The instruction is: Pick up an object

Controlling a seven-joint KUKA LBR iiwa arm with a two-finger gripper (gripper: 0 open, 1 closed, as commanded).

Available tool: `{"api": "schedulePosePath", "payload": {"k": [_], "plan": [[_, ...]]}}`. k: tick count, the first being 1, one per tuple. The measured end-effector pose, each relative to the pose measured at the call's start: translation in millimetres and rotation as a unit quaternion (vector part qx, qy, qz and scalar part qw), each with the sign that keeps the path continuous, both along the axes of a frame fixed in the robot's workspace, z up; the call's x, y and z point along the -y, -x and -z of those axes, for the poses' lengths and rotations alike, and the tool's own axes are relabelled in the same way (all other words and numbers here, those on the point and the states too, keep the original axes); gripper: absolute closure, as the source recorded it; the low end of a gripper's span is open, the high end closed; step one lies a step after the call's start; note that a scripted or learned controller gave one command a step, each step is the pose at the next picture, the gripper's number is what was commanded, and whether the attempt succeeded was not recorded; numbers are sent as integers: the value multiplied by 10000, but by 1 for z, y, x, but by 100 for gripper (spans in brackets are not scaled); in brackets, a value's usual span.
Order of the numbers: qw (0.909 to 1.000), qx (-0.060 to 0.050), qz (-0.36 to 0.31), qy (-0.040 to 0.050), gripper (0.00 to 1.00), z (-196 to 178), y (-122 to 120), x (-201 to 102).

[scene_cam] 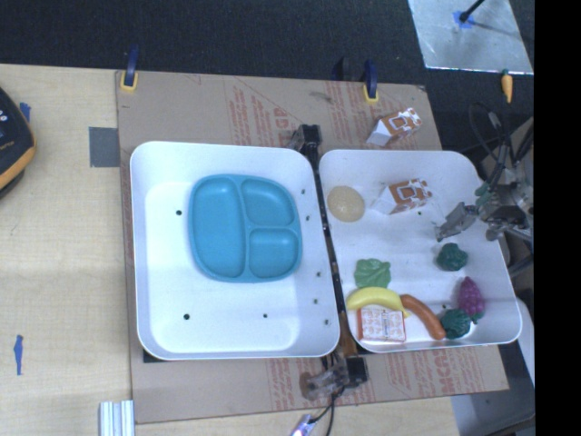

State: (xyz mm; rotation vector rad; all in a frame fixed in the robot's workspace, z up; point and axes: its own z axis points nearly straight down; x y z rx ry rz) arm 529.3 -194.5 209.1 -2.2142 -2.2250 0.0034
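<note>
Here the claw (463, 216) hovered at the right bin's (413, 248) right edge, just above a dark green toy (451, 258); whether it was clenched or released could not be told. The left bin (154, 271) held a blue divided plate (244, 227). Both bins rested on the table (54, 271).

Blue tray (244, 227) in left bin (154, 243)
</note>
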Motion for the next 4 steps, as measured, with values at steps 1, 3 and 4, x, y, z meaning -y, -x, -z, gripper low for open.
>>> {"api": "schedulePosePath", "payload": {"k": [1,3,4], "plan": [[10000,-9,-1,1,0,95,7,17],[10000,5,-5,1,100,26,11,-24],[10000,2,-4,3,0,26,12,-24]]}}
